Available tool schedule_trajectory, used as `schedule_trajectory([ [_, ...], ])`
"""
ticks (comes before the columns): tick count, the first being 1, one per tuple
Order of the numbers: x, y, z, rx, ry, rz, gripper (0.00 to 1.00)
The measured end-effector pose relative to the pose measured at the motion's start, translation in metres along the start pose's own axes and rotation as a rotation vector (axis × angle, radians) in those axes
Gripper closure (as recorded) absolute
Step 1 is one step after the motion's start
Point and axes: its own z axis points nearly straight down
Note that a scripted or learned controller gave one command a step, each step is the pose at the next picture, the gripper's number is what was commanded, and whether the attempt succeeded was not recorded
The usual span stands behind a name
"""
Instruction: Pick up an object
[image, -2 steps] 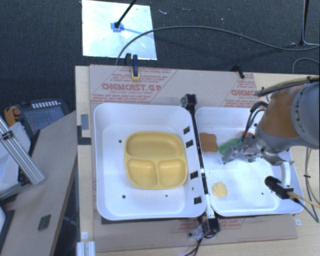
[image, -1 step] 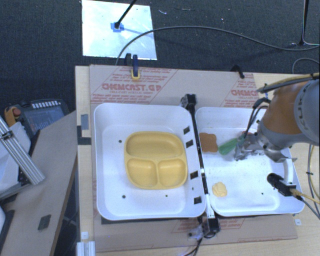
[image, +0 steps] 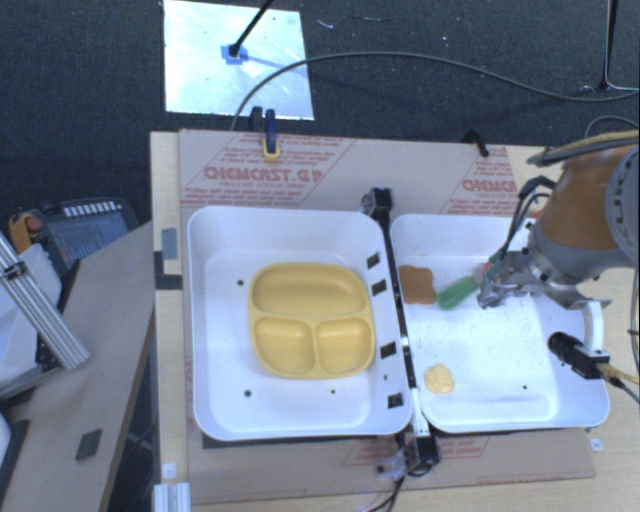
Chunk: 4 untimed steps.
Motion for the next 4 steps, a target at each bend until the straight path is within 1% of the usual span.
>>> schedule_trajectory([
  [1, -0.001, 0.007, -0.044, -0.002, 0.000, -0.001, 1.00],
  [2, -0.005, 0.013, -0.107, -0.003, -0.001, -0.001, 1.00],
  [3, 0.053, 0.010, -0.098, 0.003, 0.002, -0.005, 1.00],
  [4, 0.114, 0.022, -0.093, 0.002, 0.004, -0.007, 1.00],
])
